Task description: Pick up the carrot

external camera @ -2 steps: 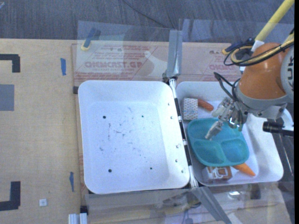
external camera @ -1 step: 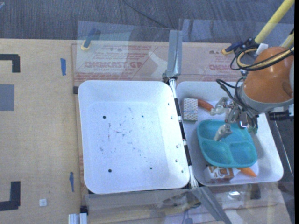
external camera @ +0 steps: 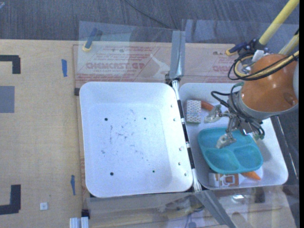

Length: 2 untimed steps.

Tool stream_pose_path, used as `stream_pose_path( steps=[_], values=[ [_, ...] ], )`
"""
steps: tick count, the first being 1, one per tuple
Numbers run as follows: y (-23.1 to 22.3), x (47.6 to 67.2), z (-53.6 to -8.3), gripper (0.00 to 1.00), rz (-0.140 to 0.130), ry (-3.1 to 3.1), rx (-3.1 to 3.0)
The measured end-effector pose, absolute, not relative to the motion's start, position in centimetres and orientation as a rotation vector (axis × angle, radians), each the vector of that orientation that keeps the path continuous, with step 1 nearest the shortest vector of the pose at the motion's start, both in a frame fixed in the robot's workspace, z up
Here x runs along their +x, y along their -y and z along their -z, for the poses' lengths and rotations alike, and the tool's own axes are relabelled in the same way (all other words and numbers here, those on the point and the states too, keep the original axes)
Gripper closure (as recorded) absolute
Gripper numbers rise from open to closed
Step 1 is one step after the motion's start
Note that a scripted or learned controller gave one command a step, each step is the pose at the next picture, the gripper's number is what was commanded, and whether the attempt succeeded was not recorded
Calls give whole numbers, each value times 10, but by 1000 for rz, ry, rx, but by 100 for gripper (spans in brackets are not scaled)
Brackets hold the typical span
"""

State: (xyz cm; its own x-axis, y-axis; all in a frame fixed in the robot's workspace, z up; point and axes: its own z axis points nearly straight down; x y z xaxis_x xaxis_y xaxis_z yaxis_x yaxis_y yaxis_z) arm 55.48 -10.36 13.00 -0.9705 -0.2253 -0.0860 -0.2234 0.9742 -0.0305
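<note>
The tabletop [external camera: 38, 141] is seen carrying two white bins, the left bin [external camera: 133, 137] lying well left of the gripper [external camera: 228, 137]. In the right bin [external camera: 280, 170], the gripper is poised over a teal divided tray [external camera: 232, 158]; whether it is clenched cannot be told. A carrot [external camera: 251, 175] is seen just below-right of the gripper, beside the tray.

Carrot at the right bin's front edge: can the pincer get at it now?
Probably not cleanly. The carrot lies partly under the teal tray, and the pincer hangs over that tray.
</note>
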Motion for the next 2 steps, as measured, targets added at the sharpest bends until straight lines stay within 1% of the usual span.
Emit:
stream_pose_path(
  steps=[1, 2],
  values=[
    [112, 510, -342, 0, 3, -3054, -701],
    [103, 493, -167, 0, 0, -3050, -739]
  ],
)
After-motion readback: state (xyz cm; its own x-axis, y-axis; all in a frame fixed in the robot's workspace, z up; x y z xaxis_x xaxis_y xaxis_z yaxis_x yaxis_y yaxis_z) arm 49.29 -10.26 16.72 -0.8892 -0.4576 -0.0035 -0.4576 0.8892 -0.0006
